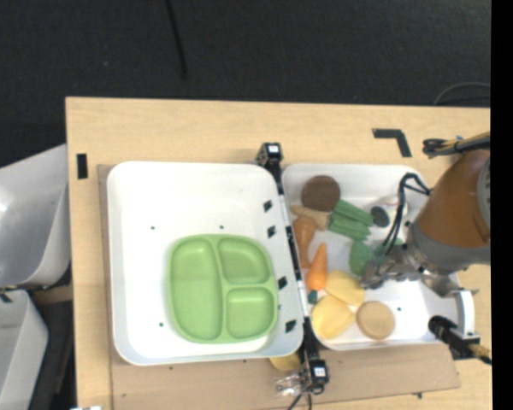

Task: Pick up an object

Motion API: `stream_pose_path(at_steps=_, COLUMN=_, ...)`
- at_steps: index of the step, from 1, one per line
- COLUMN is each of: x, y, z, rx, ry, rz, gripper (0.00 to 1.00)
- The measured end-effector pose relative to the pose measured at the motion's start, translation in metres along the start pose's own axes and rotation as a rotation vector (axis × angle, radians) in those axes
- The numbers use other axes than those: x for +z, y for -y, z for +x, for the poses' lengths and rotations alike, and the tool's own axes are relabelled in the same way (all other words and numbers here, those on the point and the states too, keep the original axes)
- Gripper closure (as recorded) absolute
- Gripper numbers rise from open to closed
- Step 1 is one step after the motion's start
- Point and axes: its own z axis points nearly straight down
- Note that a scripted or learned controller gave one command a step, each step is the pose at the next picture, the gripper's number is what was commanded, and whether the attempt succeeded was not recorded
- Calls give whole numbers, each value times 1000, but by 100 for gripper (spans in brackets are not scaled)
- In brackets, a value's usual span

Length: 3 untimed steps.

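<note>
The right bin [359, 172] holds several toy foods. A brown round piece [321, 192] lies at the back, with a green piece [350, 219] just in front of it and another green piece [362, 253] nearer the middle. An orange carrot [316, 265] and a tan piece [304, 227] lie along the left wall. Two yellow pieces [344, 289] [332, 316] and a tan round piece [376, 320] sit at the front. My gripper [374, 273] is low in this bin, between the second green piece and the yellow pieces, its tip dark and partly hidden by the wrist.
The left bin [179, 203] holds a green divided plate [225, 289]. The arm's orange band [453, 207] hangs over the right bin's right side. Black clips [270, 153] sit along the wall between the bins. A small yellow thing [284, 363] lies outside the front edge.
</note>
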Motion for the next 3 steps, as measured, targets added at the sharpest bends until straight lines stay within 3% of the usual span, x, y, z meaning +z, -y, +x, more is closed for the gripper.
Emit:
stream_pose_path(at_steps=1, x=-92, y=6, z=110, rx=-16, ry=-2, rz=1, gripper=100)
stream_pose_path(at_steps=2, x=-160, y=6, z=154, rx=-13, ry=-1, rz=1, gripper=100)
stream_pose_path(at_steps=3, x=-102, y=10, z=244, rx=-16, ry=-3, rz=14, gripper=100)
